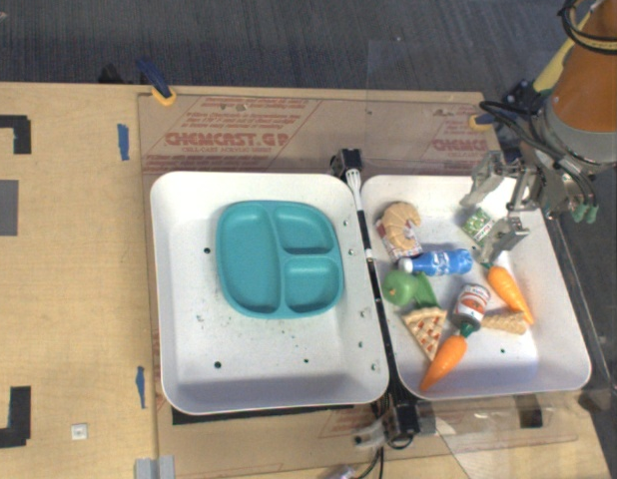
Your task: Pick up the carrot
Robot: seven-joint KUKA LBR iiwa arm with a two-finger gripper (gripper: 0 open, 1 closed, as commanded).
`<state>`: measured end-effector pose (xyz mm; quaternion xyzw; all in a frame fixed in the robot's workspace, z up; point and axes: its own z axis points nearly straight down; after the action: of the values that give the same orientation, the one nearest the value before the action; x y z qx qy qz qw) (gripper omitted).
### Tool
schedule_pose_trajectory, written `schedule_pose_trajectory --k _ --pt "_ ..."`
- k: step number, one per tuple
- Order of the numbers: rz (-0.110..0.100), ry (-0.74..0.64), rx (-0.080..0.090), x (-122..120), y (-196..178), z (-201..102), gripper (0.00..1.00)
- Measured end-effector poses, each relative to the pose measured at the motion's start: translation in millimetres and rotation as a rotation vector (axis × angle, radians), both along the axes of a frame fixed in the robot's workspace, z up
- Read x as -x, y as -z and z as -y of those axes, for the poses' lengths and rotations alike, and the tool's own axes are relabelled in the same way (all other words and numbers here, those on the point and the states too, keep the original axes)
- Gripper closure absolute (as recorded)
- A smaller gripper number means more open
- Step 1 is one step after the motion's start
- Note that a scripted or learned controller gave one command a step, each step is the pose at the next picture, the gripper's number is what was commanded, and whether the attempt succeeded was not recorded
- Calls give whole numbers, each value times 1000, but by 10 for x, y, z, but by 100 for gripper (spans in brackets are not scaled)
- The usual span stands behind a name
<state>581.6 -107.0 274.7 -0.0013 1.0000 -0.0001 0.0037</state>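
**Op:** Logging the scene. I see two carrots in the right bin point(563, 362). One carrot point(510, 292) lies toward the right wall, tip pointing near-right. The other carrot point(444, 358) lies at the near side, green top touching a small bottle with a red cap point(471, 305).

**Obs:** Why the clutter on that side?

**Op:** My guess is that every pickable item is pooled in one bin as a source, so the left bin point(179, 267) can serve as the drop side; it carries a teal divided plate point(281, 257). The blue bottle point(437, 262), green pepper point(408, 288), pizza slice point(425, 329) and bread-like item point(398, 226) crowd the middle, near one another.

**Obs:** Arm pose?

**Op:** It reaches in from the right, orange band at the far-right corner. The gripper point(493, 230) hangs over the far-right part of the right bin, fingers spread, nothing between them. One fingertip point(500, 247) sits just far of the right-hand carrot.

**Obs:** Likely target?

**Op:** I judge the right-hand carrot; it is nearest and least crowded. Not grasped yet.
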Motion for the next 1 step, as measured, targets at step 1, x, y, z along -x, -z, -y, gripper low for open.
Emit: schedule_pose_trajectory --k 1 --pt "-9 -234 -2 228 1336 381 0"
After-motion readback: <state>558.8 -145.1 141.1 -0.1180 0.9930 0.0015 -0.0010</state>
